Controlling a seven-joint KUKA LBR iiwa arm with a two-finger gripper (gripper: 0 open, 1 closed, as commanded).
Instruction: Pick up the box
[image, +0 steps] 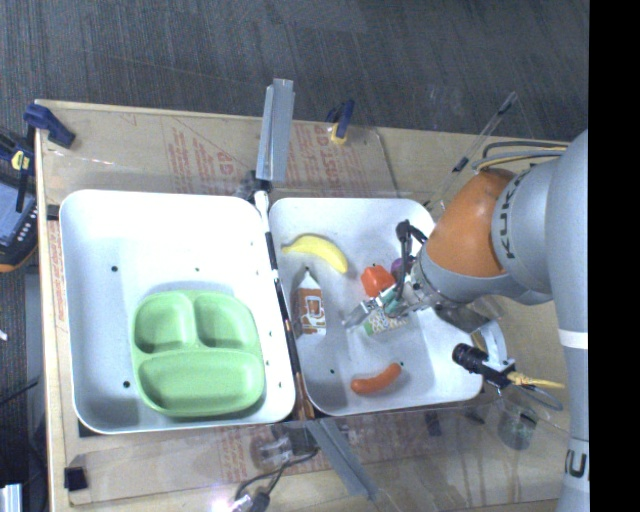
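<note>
Item: small white carton box with brown print (311, 309), lying at the right bin's (440, 385) left wall, untouched; your pick remains undone. Two-finger gripper (385, 310): hovers right of it, near an orange-capped object (377, 279); grip state cannot be told. Box lettering illegible.

Even overhead light, slightly soft focus
</note>
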